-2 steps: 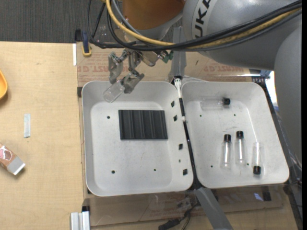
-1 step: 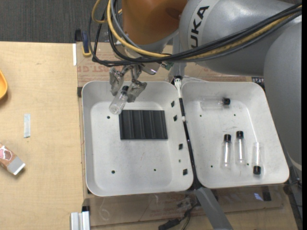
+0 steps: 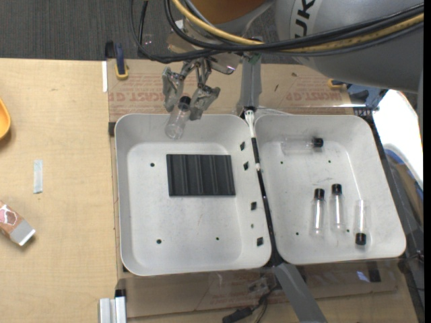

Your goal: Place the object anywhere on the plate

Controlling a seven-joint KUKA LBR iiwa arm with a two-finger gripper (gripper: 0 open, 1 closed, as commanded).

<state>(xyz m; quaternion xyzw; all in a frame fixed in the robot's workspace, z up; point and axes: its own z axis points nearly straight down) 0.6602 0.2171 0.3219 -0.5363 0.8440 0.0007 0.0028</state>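
Gripper (image 3: 190, 99) grips vial (image 3: 178, 118) near-upright, cap up.

Clear black-capped vial (image 3: 177, 118) tilted above left bin's far edge; dark ribbed plate (image 3: 201, 175) mid-bin.

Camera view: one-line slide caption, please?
Gripper holds a clear vial above the left bin's far edge, short of the dark plate.
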